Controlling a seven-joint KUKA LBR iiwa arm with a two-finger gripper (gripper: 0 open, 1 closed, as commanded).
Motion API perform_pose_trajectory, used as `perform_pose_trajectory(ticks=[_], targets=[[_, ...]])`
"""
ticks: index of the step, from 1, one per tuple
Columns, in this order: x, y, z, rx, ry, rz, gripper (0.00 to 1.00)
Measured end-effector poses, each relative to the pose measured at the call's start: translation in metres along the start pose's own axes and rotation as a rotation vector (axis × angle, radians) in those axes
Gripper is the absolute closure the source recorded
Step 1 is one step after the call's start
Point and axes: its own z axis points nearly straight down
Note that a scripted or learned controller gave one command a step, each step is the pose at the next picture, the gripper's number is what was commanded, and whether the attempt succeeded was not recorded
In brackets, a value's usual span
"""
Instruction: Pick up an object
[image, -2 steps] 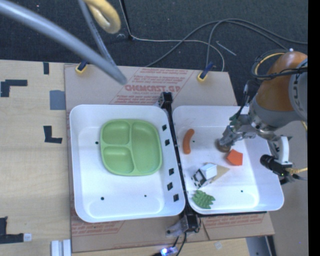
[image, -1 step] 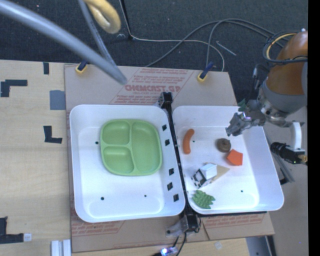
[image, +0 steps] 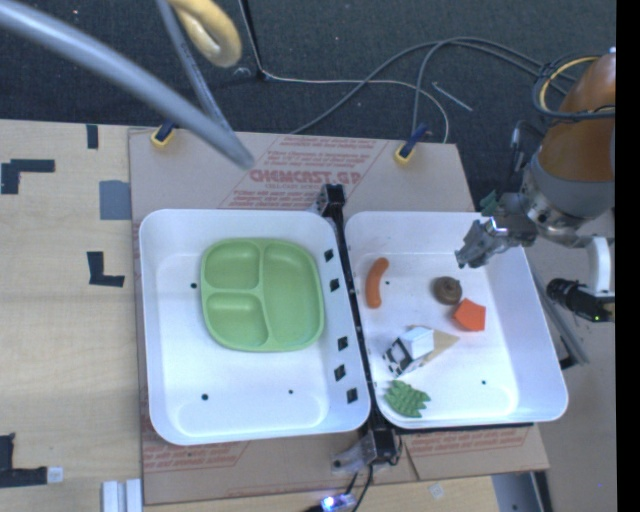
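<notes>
From the camera above, I see my gripper (image: 478, 246) hanging over the far edge of the right bin (image: 520, 385), and I cannot tell its state. It holds nothing. The toys lie loose there for picking: the brown ball (image: 447, 290) sits nearest, just below it, beside an orange block (image: 470, 316).

Colours across the two white bins

The left bin (image: 165, 330) was white and carried a pale green divided plate (image: 263, 295). In the white right bin (image: 520, 340) lay an orange-red sausage (image: 375, 282) at nine o'clock, a brown round piece (image: 447, 290) and an orange block (image: 470, 316) near centre, a black-and-white wedge (image: 415, 346), and a green leaf (image: 406, 398) at seven o'clock.
</notes>
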Motion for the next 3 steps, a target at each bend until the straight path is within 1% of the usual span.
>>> perform_pose_trajectory(ticks=[1, 2, 3], targets=[[0.045, 0.003, 0.012, 0.002, 0.0, -0.004, 1.0], [0.088, 0.012, 0.017, 0.002, 0.0, -0.004, 1.0], [0.144, 0.028, 0.021, 0.002, 0.0, -0.005, 1.0]])
